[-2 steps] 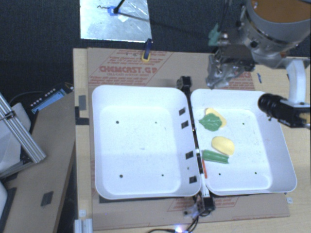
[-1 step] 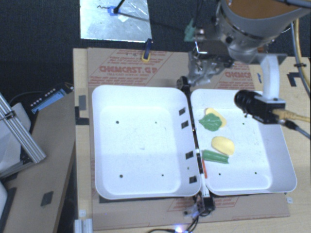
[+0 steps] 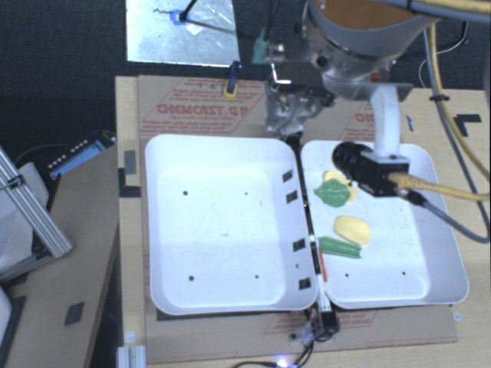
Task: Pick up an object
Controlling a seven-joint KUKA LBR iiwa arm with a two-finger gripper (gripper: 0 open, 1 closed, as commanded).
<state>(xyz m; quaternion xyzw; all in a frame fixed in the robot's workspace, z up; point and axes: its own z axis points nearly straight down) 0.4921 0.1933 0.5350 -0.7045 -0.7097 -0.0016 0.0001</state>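
The right bin [image 3: 430, 282] holds several small things. A green leaf-shaped piece [image 3: 332, 194] lies near its left wall, partly over a pale yellow piece [image 3: 335, 178]. Nearer the front sit a yellow oval piece [image 3: 352, 229] and a green stick-like piece [image 3: 340, 247] just below it. My gripper [image 3: 290, 121] hangs over the far rim where the two bins meet, apart from all of these and higher than them. Nothing shows in its grasp.
The left bin [image 3: 222, 228] sits beside the right one on a cardboard sheet [image 3: 192, 110]. A shiny foil sheet [image 3: 184, 21] lies at the back left. A metal frame [image 3: 31, 213] stands off the bench's left side.
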